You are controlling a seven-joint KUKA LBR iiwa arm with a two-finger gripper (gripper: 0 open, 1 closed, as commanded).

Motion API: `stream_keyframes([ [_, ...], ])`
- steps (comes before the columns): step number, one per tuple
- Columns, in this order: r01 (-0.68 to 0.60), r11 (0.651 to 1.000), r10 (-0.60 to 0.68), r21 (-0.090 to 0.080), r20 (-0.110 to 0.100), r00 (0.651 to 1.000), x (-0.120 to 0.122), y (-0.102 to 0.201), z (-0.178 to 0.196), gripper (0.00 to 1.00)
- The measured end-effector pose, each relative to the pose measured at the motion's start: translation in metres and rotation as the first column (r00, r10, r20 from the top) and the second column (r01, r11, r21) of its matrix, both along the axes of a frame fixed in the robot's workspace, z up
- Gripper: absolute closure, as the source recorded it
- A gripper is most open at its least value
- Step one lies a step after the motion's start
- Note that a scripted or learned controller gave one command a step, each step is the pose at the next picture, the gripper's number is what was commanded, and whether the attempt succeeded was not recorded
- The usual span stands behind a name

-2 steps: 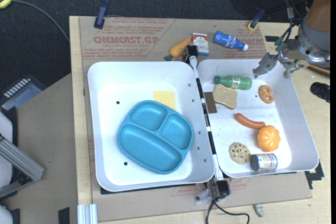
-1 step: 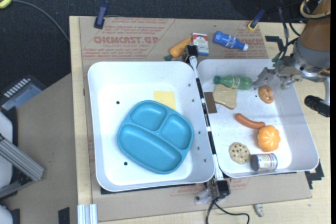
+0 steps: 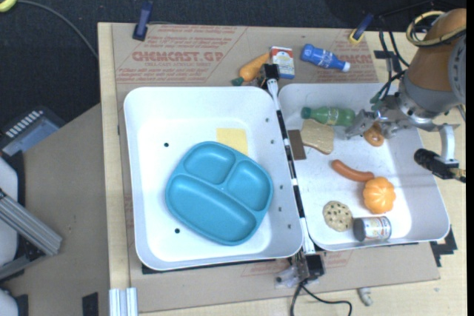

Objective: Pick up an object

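The fixed camera looks down at a slant on two shallow white bins set side by side on a tan board. The left bin (image 3: pixel 141 159) holds a blue plastic divided plate (image 3: pixel 218 191) near its middle, with a flat yellow square, like a cheese slice (image 3: pixel 232 138), just beyond the plate's far edge.

The right bin (image 3: pixel 433 214) holds several small things. At its far left lies a green plastic bottle (image 3: pixel 329 115) on its side. Just near of it rests a tan slice of toy bread (image 3: pixel 318 137). Nearer the middle lies an orange-red toy sausage (image 3: pixel 352 171), and to its right and a little nearer sits an orange round fruit, like a small pumpkin or tangerine (image 3: pixel 378 194). At the near edge lie a speckled cookie (image 3: pixel 337 214) and, just right of it, a small jar with a silver lid (image 3: pixel 372 229) on its side.

The grey arm with the orange band reaches in from the right, and its two-finger gripper (image 3: pixel 372 128) is low in the far part of the right bin, just right of the green bottle. A small orange piece (image 3: pixel 375 136) shows at the fingertips, seemingly touching them, but whether the pincer is apart, together or clamped on it cannot be told.

Beyond the bins, on the board, lie a blue bottle (image 3: pixel 324 58), a small white and red carton (image 3: pixel 281 61) and an orange carrot-like toy (image 3: pixel 254 67).
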State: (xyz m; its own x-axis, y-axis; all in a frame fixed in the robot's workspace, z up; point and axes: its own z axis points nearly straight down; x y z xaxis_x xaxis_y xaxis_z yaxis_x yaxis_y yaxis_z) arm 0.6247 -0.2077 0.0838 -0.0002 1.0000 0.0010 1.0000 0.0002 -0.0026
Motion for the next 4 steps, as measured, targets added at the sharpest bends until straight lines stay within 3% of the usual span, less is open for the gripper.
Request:
stream_keyframes([
  [1, -0.007, 1.000, 0.007, 0.011, -0.010, 1.000, 0.022, -0.010, 0.000, 0.00],
  [2, -0.006, 1.000, 0.006, 0.003, -0.006, 1.000, 0.023, -0.013, 0.010, 1.00],
  [3, 0.000, 1.000, 0.000, 0.000, -0.013, 1.000, 0.034, 0.032, -0.001, 1.00],
  [4, -0.001, 1.000, 0.001, 0.000, 0.001, 1.000, 0.018, 0.077, 0.001, 1.00],
])
